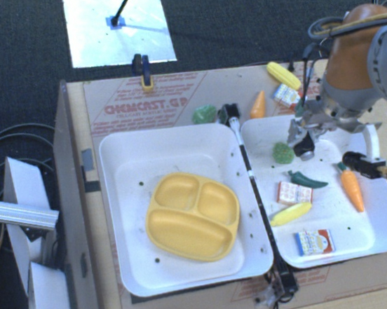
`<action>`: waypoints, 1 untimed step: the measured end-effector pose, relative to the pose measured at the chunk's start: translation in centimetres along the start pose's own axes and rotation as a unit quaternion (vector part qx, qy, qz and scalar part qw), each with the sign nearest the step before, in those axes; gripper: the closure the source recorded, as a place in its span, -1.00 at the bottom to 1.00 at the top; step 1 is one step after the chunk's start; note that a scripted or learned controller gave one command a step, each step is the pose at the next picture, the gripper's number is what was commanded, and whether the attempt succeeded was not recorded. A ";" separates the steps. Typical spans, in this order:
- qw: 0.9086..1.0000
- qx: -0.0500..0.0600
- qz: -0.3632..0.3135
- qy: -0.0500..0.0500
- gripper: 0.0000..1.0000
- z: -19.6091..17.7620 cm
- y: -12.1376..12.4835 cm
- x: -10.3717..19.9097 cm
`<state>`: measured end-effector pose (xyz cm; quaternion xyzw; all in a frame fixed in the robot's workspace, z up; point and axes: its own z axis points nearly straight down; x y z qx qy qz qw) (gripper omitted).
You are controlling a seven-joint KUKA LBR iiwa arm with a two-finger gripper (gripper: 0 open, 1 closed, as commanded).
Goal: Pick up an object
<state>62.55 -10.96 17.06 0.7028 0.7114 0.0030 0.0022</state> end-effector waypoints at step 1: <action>1.000 0.004 0.001 0.001 1.00 -4.9 -8.4 6.8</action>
